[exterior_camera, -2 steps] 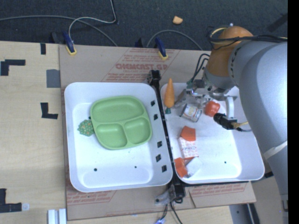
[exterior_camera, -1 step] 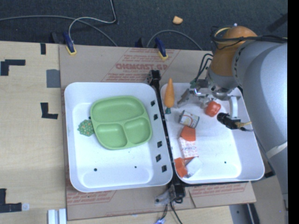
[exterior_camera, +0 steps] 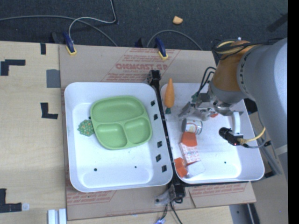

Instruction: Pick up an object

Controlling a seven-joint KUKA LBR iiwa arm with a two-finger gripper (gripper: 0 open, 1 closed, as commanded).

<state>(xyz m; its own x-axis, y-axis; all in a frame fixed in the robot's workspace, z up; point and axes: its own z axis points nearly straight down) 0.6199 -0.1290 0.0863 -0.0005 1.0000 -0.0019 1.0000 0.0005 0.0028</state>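
Heads up on what could bite you here, starting far off to the gripper's left: the green plate [exterior_camera: 120, 122] and the little bumpy green ball [exterior_camera: 86, 128] beside it sit in the left bin [exterior_camera: 77, 171]. They're well apart from the gripper, so I wouldn't count on them this round. Closer in, just across the divider, the carrot [exterior_camera: 169, 93] lies up against the wall of the right bin [exterior_camera: 252, 169], a bit left of the gripper. Going for that one risks knocking the wall or having it roll away. Right under the gripper and slightly toward you is a small silver can [exterior_camera: 192, 125] lying on its side. Just past it come an orange carton [exterior_camera: 189, 139] and a white packet [exterior_camera: 192, 156], all bunched together and touching or nearly so. That clutter is my main worry: come down a bit off and you'd probably nudge the can into the carton, pinch two things at once, or have the round can squirt out sideways. As for the gripper [exterior_camera: 195, 107] itself, it hangs low over the can's upper edge. The wrist and cables block the view, so I honestly can't tell whether it's open or closed, or whether it's touching the can yet. I don't see anything lifted.
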